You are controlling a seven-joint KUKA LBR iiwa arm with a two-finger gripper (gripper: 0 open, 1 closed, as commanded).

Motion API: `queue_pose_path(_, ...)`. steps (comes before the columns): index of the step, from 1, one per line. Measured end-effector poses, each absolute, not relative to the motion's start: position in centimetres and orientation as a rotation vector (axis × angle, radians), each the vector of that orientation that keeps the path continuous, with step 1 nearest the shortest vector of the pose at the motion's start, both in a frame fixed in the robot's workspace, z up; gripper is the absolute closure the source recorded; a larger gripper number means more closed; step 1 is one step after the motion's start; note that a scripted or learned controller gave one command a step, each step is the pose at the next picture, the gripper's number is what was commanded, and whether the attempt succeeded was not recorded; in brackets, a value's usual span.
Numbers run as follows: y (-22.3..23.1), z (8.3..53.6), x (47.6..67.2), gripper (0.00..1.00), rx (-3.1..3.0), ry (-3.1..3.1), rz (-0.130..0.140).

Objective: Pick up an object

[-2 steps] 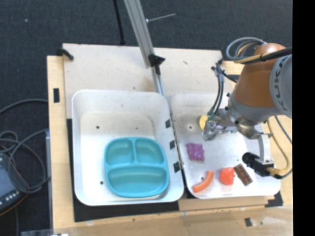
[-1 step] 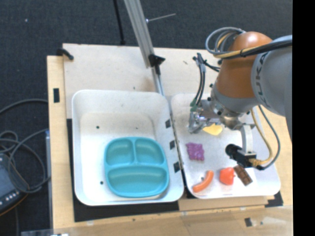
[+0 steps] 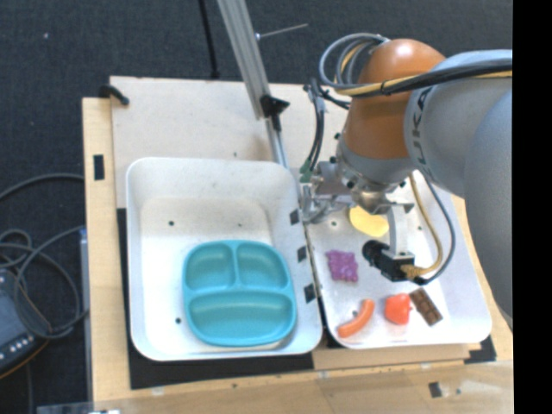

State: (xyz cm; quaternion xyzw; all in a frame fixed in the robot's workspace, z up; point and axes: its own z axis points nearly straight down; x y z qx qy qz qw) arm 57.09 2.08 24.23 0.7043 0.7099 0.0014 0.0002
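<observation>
1. The tool (image 3: 335, 198) is seen low over the right bin (image 3: 461, 317); its state cannot be told.
2. A yellow piece (image 3: 371, 223) lies just beside it; a purple piece (image 3: 342, 266) lies nearer the camera.

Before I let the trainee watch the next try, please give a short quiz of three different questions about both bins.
1. True or false: the blue divided plate lies in the left bin.
2. Which item lies nearest the right bin's front edge? A) purple item B) orange carrot C) yellow item
3. Fill in: beside the orange-red item lies a ____ block.

Key: 1 true; 2 B; 3 brown.
</observation>
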Motion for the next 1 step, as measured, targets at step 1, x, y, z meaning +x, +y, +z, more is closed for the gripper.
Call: queue_pose_path(1, 7.79, 23.96, 58.17, 1.00, 2.213, 2.231, 0.003)
